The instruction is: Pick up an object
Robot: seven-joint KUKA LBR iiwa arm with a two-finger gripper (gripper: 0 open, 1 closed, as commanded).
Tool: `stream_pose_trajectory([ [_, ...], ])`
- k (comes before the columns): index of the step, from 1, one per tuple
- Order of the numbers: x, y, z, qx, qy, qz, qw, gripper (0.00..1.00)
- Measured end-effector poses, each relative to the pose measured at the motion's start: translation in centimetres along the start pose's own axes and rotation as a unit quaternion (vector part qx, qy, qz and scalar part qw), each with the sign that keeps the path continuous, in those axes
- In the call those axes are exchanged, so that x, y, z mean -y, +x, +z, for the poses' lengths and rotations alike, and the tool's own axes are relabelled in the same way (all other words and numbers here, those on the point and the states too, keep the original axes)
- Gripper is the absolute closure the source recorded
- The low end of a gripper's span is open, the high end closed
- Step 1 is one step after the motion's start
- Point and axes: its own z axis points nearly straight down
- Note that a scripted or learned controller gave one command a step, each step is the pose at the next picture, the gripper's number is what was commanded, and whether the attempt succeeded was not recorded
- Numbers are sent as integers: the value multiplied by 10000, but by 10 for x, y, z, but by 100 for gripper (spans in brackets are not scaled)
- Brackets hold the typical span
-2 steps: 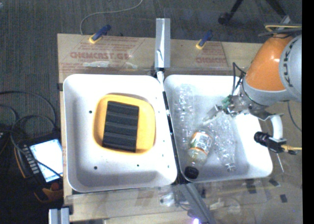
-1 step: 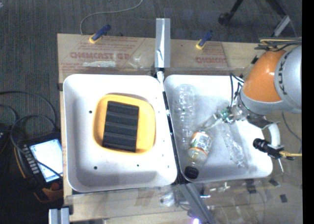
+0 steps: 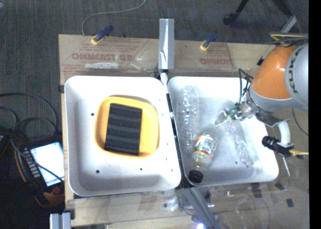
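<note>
From the camera view I see the grey arm with its orange band reaching in over the right-hand shallow white bin. Its gripper is low, near the bin's upper middle. The wrist and a tangle of glinting clear plastic hide the tip, so I cannot tell whether it is open or closed, or whether anything sits in it.

Three candidates lie in that bin:
- A crumpled clear plastic bottle lies along the left wall.
- A small bottle with an orange-and-white label and black cap lies lower down, its cap towards the front edge.
- A flattened clear plastic bottle slants just below the gripper — the closest of the three, though I cannot say whether they touch.

In the left-hand white bin, well apart from the arm, a black ribbed block rests on a square yellow tray.

My judgement is that the pick is not yet done. Every object I can make out rests on a bin floor and none is lifted clear. The approach looks made — what is left is a confirmed grasp and the lift, most likely on the flattened clear bottle.
</note>
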Motion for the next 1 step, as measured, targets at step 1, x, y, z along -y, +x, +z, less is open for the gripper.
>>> stream_pose_trajectory([
  [1, -35, 46, -86, -103, 174, -79, 9998, 100],
])
